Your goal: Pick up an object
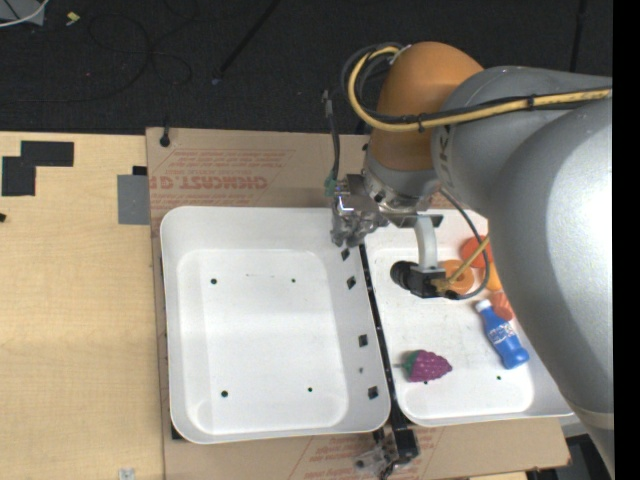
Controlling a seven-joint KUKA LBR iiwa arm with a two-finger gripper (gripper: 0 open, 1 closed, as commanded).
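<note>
Grape bunch [427, 366] & bottle [502, 336] in right bin [470, 408]; bottle right of grapes; left bin [190, 408] beside it

We find one line of print, red-brown capital letters on the cardboard sheet [250, 163] that lies under the two bins, along its far edge above the left bin. The letters stand upside down and reversed from our side, and we cannot make them out with any certainty. A second strip of the same red-brown print shows on the cardboard's near edge, too small for us to read.
</note>
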